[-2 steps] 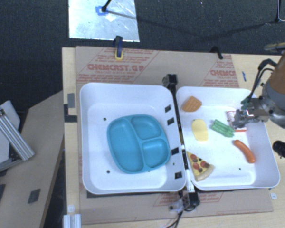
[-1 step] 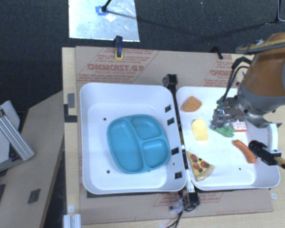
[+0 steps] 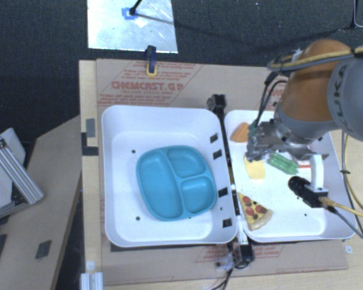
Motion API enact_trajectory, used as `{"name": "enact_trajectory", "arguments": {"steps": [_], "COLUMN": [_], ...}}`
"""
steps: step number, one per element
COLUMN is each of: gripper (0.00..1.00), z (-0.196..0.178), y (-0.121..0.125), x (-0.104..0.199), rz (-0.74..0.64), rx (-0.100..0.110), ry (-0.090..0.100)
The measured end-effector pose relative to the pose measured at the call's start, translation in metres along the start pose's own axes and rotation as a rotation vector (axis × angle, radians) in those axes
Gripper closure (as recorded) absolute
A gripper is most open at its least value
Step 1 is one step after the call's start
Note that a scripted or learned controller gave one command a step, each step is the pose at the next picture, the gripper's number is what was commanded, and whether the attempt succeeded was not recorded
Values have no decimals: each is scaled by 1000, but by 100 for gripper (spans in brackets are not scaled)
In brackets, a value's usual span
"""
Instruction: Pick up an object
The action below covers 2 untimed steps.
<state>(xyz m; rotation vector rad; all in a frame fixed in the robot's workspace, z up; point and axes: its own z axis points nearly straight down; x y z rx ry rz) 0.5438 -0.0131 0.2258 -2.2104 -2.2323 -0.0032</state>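
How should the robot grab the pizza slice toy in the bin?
Probably from straight above, closing across the narrower pointed half of the pizza slice. It lies flat on the floor of the right bin, so there is nothing to get under from the side. Its left edge sits close to the bin's wall by the divider, so the fingers likely fit better at its top and bottom edges.

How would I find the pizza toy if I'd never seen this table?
Look in the right bin, the one under the arm. The pizza slice lies at its near-left corner, by the divider. It alone is a triangle with red dots; the yellow block and green piece are plain.
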Motion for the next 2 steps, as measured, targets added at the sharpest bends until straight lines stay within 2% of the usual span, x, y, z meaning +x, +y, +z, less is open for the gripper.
{"name": "enact_trajectory", "arguments": {"steps": [2], "gripper": [100], "z": [10], "y": [6], "x": [114], "rz": [1], "rx": [0], "ry": [-1]}}
